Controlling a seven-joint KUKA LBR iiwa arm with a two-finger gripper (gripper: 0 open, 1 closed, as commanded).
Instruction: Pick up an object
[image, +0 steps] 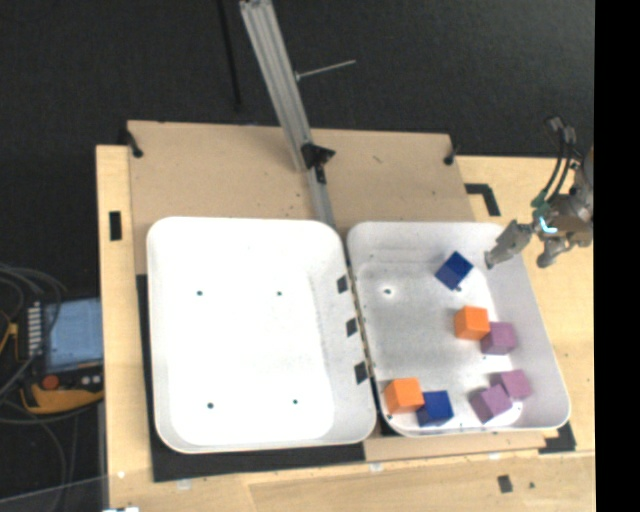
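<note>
My gripper (526, 246) hangs at the right edge of the view, over the upper right corner of the right bin (400, 262), with my 2 fingers spread apart and nothing between them; the left finger (503, 245) points down toward the bin floor. The closest thing to me is a blue cube (454, 270), just left of and below that finger, apart from it and lying tilted in the bin's upper half. Below it sits an orange cube (471, 322) touching a purple cube (499, 338) on its right. Along the bin's near edge lie another orange cube (404, 394) against a second blue cube (435, 408), and to their right 2 more purple cubes (502, 393) close together. That makes 7 cubes, all in the right bin. The left bin (245, 330) beside it shows a bare white floor with 4 small dark dots. I can read no writing anywhere.
</note>
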